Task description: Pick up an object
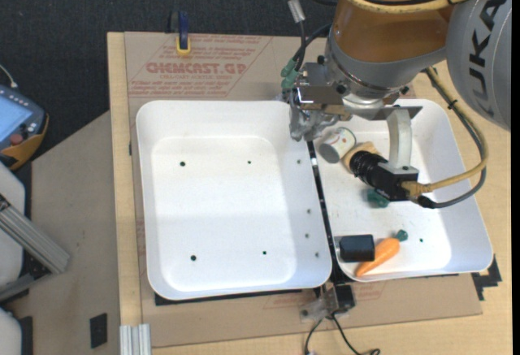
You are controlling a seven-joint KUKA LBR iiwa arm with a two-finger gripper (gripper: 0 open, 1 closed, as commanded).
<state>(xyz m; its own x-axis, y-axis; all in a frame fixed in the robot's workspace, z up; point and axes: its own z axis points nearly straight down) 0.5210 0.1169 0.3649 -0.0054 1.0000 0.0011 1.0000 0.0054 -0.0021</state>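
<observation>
two white bins (215, 207); pincer (309, 127) state unclear above orange carrot (379, 257).

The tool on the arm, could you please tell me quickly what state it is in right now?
Tool: low over the right bin near its left wall; open or closed cannot be told.

Your left bin (162, 134) gives open floor from rim to rim, so you can pass anywhere there. In the right bin (455, 142), the arm's wrist (382, 61) and its hose (455, 183) crowd the far edge and middle. A black block (356, 247) and a toy carrot (379, 256), touching, sit at the near edge.
</observation>
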